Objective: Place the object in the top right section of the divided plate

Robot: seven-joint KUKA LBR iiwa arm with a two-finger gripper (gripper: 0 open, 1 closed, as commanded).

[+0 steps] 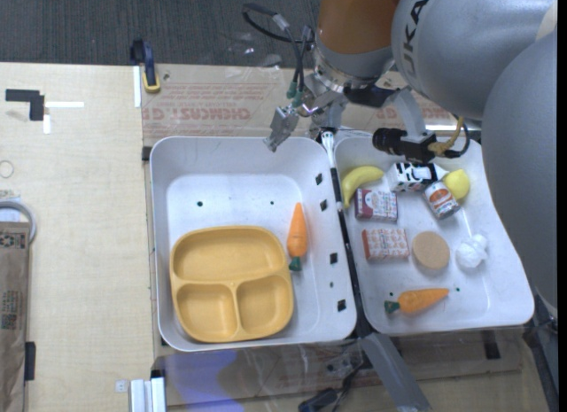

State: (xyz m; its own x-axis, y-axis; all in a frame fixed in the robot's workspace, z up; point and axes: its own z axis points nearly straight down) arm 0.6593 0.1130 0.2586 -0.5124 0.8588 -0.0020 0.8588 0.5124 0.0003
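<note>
A yellow divided plate [227,261] lies in the front part of the left bin [221,171], with one long section at the back and two smaller ones at the front. All three sections are bare. An orange toy carrot [298,229] lies upright against the plate's right rim, on the bin floor. My gripper [301,134] hangs over the back right corner of the left bin, well behind the carrot. It is open, with nothing between its fingers [281,127].
The right bin [496,304] holds a banana [358,179], two small boxes [384,244], a can [440,198], a lemon [458,183], a tan disc [431,250], a white ball [471,250] and a second carrot [420,299]. The arm covers the back right.
</note>
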